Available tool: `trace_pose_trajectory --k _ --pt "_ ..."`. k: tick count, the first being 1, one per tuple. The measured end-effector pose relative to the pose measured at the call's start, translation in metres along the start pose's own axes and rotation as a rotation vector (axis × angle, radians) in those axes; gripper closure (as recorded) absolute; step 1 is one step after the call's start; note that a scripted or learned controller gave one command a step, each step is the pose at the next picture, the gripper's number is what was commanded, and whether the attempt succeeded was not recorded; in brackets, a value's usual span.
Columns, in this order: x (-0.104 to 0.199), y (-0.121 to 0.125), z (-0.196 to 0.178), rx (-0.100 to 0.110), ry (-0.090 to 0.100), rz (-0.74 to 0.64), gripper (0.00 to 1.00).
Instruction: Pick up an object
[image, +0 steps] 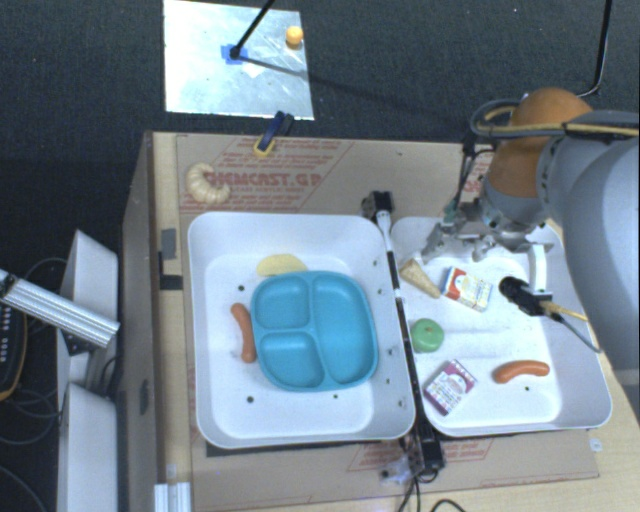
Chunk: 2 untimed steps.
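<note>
In the left bin, a blue divided plate fills the middle. An orange sausage lies just beside its left rim, long axis running near to far, and a yellow piece shows at its far edge.

Across the divider, the right bin holds five loose things: a pale wedge near its far left corner, a green round piece in front of that, a purple packet at the near left, a red and white carton, and a second sausage lying crosswise toward the near right.

The hand hangs over the far side of this bin; whether it is open or closed cannot be told, and nothing is seen in it. The carton is probably the likeliest pick. It sits just in front of the hand on the near side, with its long axis running left to right at a slight tilt. The wedge is close on the hand's left.
</note>
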<state>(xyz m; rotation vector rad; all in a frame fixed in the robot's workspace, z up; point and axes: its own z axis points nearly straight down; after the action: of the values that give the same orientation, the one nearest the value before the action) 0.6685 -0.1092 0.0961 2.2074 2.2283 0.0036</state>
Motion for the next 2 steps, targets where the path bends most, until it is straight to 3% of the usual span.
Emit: trace_pose_trajectory --k 1,2 --pt "0.0066 -0.036 0.0112 0.004 0.001 0.009 0.0" --pt "0.0091 -0.0436 0.0107 0.003 -0.002 0.01 0.0"
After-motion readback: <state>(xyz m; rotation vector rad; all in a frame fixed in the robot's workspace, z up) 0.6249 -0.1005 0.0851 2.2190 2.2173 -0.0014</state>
